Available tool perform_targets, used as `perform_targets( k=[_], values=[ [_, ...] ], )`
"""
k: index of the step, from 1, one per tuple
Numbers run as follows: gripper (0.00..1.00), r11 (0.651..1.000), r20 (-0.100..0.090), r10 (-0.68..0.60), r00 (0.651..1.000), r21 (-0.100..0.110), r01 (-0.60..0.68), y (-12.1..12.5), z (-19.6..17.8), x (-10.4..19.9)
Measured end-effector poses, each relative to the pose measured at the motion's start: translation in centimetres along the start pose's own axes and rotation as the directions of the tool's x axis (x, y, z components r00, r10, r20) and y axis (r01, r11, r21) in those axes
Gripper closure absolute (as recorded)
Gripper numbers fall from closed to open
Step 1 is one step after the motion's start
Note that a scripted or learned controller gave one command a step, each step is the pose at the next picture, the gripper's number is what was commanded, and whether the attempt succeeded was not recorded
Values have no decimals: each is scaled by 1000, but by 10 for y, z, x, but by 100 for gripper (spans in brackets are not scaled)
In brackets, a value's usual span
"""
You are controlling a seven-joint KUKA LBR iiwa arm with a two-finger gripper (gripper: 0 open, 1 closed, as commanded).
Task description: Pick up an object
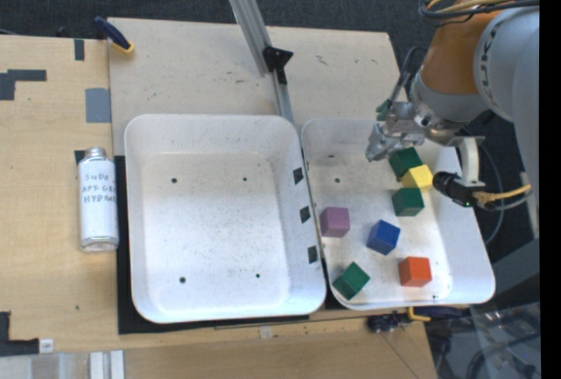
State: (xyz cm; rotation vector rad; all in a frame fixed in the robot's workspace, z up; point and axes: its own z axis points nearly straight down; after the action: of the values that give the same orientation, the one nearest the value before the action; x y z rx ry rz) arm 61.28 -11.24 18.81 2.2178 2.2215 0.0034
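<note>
Six small blocks lie in the right bin [346,136], and the yellow block [419,176] serves as the landmark. Touching it on the far side sits a dark green block [404,161]; just on its near side sits another green block [408,201]. A blue block [383,236] lies nearer the camera and to the left of the yellow one, a purple block [335,221] further left again, a red block [415,270] well to the near side, and a third green block [351,279] near the bin's front left corner. The left bin [140,136] stands well left of the yellow block.

The gripper [383,143] hangs just beyond and left of the yellow block, close over the dark green one, at the end of the grey arm [491,53]. Whether the claw is spread or pressed together I cannot tell; nothing is seen between its tips. I judge the step to be the approach, with no block lifted yet. The next move calls for centring over one block, probably the dark green one, and descending without nudging the yellow neighbour pressed against it.
</note>
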Motion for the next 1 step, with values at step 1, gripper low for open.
perform_targets(
  k=[1],
  values=[
    [100,1000,1,0,1000,-1,0,7,-45,-2]
  ],
)
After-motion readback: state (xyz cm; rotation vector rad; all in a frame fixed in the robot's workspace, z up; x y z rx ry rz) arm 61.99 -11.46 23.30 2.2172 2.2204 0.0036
